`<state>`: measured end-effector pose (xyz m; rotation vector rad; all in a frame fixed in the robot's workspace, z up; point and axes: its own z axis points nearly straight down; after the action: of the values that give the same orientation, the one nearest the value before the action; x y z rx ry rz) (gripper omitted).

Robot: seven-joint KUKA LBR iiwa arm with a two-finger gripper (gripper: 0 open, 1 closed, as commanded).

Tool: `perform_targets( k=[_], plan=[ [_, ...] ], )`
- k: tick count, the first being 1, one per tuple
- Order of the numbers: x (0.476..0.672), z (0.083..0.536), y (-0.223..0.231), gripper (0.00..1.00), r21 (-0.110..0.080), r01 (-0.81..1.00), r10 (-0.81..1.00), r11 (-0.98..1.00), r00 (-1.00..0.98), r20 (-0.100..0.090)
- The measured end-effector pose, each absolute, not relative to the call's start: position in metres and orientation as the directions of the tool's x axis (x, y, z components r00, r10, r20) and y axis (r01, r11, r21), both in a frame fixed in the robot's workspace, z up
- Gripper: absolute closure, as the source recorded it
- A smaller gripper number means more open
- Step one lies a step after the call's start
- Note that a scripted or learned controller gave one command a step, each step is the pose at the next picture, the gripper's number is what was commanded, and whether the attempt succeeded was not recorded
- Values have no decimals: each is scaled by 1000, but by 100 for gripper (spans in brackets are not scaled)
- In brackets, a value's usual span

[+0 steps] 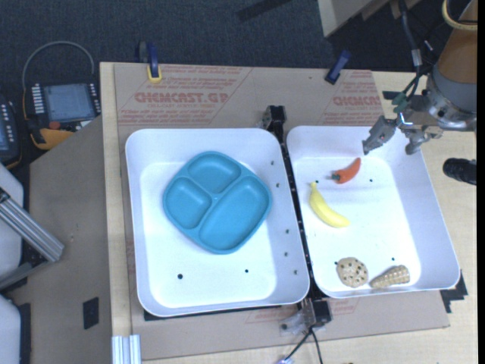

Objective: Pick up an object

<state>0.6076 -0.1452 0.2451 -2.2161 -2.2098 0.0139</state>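
Note:
The right bin holds a red-orange chili pepper, a yellow banana, a round cookie and a waffle cone piece. My gripper hangs over the bin's far right corner, up and to the right of the pepper. Its two fingers are spread apart and nothing sits between them.
The left bin bears a blue divided plate. A black clamp sits between the bins at the back. Both bins rest on a cardboard sheet. A pendant device lies off the bench at left.

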Motion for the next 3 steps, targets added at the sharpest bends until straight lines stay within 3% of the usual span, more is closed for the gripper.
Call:
perform_targets(
  k=[1, 3],
  plan=[
    [610, 254, -145, 0, -1, 1000, 1000, 0, 0, 0],
    [612, 162, -158, 0, -2, 1000, 1000, 0, 0, 0]
  ],
)
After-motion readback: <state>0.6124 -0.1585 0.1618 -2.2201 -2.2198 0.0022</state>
